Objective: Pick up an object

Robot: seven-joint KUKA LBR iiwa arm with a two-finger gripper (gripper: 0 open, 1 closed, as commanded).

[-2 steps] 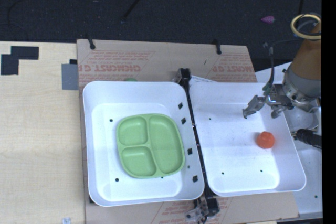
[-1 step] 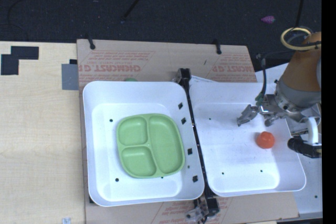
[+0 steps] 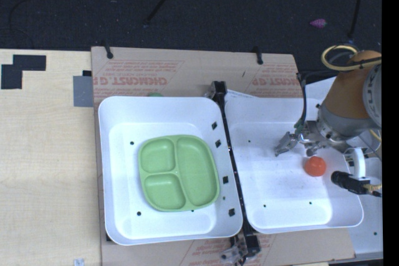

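Observation:
A small orange ball (image 3: 315,166) lies in the right bin (image 3: 274,209), toward its right side. My gripper (image 3: 297,146) hangs over the same bin, just up and left of the ball. Its metal fingers (image 3: 284,146) are spread open with nothing between them, and the ball lies outside them, close to the right-hand finger. The grey arm with its orange band (image 3: 346,96) comes in from the right above the bin's far right corner.
The left bin (image 3: 118,134) holds a light green divided plate (image 3: 179,171) in its middle. A black divider (image 3: 225,159) runs between the two bins. Brown cardboard (image 3: 187,71) lies under and behind both bins.

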